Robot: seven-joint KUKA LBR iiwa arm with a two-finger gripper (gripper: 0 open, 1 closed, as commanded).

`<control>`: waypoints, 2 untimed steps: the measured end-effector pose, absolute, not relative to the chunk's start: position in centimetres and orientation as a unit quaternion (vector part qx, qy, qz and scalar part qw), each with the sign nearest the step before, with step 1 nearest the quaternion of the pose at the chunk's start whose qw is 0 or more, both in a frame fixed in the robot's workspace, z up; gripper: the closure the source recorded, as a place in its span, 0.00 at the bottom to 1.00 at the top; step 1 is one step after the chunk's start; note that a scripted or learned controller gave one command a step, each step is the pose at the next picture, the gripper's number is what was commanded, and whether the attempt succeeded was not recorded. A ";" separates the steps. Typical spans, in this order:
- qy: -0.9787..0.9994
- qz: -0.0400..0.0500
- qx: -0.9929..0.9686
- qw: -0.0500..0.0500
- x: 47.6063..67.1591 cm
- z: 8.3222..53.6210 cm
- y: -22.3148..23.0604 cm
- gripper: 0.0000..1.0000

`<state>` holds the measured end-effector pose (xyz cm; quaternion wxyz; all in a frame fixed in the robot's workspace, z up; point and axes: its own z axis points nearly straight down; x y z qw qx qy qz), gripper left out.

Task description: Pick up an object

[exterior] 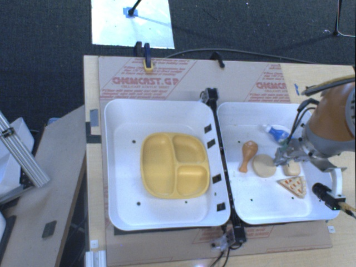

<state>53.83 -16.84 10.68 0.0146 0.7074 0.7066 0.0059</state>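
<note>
The right bin (261,207) holds a toy chicken drumstick (247,154), a round beige disc (264,166), a pizza slice (294,186), a small beige piece (291,169) and a blue and white tube (276,132). My gripper (283,157) is low over the right bin, just right of the disc's upper edge and above the small beige piece. The grey wrist and orange band rise behind it to the right. I see nothing lifted off the bin floor.
The left bin (119,127) holds a yellow divided plate (174,164). A black divider with clips (216,149) runs between the two bins. Bare bin floor lies at the right bin's front left (250,202).
</note>
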 end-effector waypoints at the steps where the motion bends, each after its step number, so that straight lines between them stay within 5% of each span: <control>1: 0.709 0.002 0.706 0.002 53.8 15.3 -16.2 1.00; 2: 0.708 0.001 0.706 0.003 53.6 19.9 -16.8 1.00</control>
